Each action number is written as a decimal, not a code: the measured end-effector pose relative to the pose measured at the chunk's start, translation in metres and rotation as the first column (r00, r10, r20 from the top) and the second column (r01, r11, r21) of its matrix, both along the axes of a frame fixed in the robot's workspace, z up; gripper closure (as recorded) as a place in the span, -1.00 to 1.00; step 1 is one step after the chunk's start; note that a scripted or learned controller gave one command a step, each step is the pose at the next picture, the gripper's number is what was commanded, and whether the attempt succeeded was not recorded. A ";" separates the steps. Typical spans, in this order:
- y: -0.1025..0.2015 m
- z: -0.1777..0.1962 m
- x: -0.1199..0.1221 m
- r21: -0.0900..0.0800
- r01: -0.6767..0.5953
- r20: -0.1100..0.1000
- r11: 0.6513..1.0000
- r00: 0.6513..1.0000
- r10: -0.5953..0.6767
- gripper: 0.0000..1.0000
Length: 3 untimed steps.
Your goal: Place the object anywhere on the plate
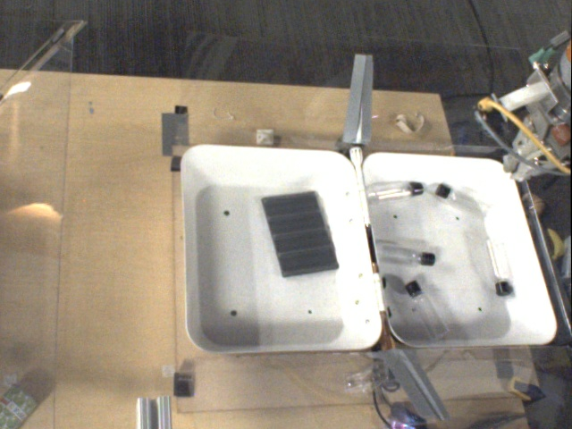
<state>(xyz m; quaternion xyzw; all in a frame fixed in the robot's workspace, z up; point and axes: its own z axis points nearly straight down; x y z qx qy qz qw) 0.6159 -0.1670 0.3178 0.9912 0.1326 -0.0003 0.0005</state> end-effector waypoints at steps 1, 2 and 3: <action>0.005 -0.019 0.044 0.001 0.024 0.000 1.000 1.000 -0.024 1.00; 0.025 -0.020 0.046 0.001 -0.017 0.000 1.000 1.000 0.017 1.00; 0.002 0.002 0.043 0.001 0.017 0.002 1.000 1.000 -0.017 1.00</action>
